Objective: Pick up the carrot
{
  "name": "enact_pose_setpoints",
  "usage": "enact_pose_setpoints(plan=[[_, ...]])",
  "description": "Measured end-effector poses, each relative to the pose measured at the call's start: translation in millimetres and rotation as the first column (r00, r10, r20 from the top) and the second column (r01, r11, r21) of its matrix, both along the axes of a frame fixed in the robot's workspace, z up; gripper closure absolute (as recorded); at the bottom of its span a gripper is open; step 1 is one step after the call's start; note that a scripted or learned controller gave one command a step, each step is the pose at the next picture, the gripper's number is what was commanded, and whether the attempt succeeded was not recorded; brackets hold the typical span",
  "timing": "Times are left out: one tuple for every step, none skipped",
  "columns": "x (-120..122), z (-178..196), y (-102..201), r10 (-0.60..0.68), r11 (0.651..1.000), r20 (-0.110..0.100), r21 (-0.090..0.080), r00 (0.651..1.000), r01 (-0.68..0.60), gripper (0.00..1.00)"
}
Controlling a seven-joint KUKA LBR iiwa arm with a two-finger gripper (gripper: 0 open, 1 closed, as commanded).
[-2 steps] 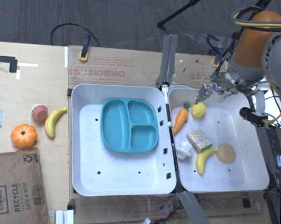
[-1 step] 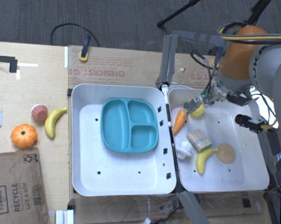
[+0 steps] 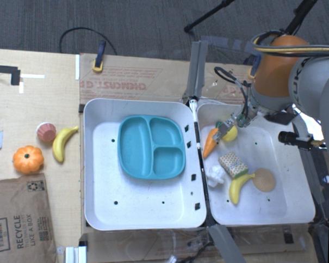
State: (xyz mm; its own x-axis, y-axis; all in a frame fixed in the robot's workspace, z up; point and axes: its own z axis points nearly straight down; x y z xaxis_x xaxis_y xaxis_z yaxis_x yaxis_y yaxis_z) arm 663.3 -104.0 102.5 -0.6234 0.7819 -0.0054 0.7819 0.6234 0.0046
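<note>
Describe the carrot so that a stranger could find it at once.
Look in the right bin, along its left wall. The carrot lies there, near the gripper. It is the only orange, pointed thing; the banana below it is yellow.

Grey arm (image 3: 314, 75) reaches in from right, wrist angled down-left.

Teal divided plate (image 3: 152, 147) in left bin (image 3: 97, 169); pumpkin (image 3: 28, 160) on bench.
</note>
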Motion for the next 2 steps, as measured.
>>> enact_pose_setpoints(plan=[[-1, 5, -1, -0.001, 1.0, -0.008, -0.001, 1.0, 0.001, 1.0], [-20, 86, 56, -0.459, 0.888, -0.01, -0.002, 0.888, 0.459, 1.0]])
